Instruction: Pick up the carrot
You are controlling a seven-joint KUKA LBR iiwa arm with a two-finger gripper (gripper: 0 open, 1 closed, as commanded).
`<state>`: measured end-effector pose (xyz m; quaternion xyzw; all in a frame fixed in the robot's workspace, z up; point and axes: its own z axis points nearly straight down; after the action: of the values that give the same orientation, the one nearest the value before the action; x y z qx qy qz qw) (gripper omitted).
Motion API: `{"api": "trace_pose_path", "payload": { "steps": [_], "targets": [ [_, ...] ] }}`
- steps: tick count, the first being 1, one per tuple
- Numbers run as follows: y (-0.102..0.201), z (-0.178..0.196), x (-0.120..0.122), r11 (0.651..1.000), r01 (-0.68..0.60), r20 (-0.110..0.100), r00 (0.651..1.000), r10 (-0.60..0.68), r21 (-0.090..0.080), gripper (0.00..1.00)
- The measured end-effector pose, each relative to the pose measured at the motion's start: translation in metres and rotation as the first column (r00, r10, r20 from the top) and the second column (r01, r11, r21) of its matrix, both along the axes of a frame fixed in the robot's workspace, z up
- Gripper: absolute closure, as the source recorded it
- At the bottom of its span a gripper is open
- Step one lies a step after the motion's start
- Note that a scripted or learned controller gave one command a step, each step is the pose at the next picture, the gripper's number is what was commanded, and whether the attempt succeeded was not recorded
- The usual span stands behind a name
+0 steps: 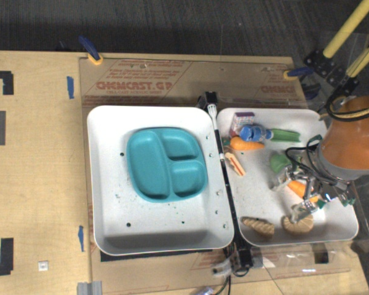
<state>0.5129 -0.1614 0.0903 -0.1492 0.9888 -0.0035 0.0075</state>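
A slanted overhead camera view is given of a wooden bench on which two shallow white bins are set side by side, so that things can be carried from one to the other. In the left bin (104,183) a teal divided plate (167,163) is laid flat near the middle, its three compartments bare. The right bin (258,217) is crowded with small toy items. The carrot (246,144), short and orange, is laid on its side near the bin's upper left corner, touching a blue object (253,133) just above it and close to the wall shared with the other bin. A long green piece (290,134) is seen to its right, and a striped pink and orange piece (235,163) just below it. Two tan bread-like pieces (259,225) are placed along the lower edge.

The arm, marked by its orange band (352,141), is reached in from the right, and the gripper (304,192) is lowered over the right half of the right bin, well apart from the carrot. Something orange (295,188) is seen among the gripper parts (what it is cannot be made out). Whether the gripper is spread or closed, and whether anything is held, cannot be told, because wires and metal parts are tangled together there. The carrot is judged not yet picked up, since it is lying in the bin away from the gripper
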Motion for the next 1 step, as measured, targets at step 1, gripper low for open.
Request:
{"api": "trace_pose_path", "payload": {
  "steps": [1],
  "targets": [
    [0.001,0.013,0.0045,1.0,-0.001,0.013,1.0,0.001,-0.001,1.0]
  ]
}}
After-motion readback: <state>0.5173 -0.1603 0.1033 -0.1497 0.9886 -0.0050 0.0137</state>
